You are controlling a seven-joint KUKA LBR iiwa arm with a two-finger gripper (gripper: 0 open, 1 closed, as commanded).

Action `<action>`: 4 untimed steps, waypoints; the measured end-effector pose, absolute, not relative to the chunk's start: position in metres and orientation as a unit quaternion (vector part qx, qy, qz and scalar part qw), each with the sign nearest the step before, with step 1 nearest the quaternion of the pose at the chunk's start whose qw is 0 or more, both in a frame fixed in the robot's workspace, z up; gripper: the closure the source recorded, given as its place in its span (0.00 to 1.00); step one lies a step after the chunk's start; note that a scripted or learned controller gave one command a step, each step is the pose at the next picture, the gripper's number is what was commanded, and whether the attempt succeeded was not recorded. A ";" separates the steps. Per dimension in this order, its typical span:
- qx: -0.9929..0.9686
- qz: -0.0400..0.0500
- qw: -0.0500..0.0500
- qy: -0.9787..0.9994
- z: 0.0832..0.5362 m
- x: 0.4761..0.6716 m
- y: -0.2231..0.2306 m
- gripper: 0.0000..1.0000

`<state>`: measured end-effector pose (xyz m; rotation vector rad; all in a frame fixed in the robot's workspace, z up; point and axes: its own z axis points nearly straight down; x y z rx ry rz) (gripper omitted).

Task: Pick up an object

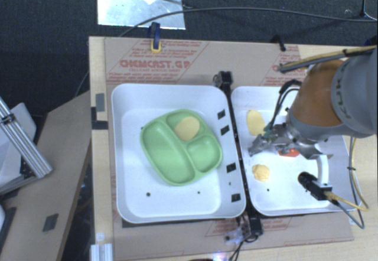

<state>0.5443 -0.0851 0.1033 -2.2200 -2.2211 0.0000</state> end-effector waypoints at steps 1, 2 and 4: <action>-0.707 -0.001 -0.001 -0.707 0.115 0.545 -0.086 1.00; -0.708 -0.001 -0.001 -0.707 0.161 0.546 -0.094 1.00; -0.704 -0.002 -0.001 -0.710 0.215 0.564 -0.036 1.00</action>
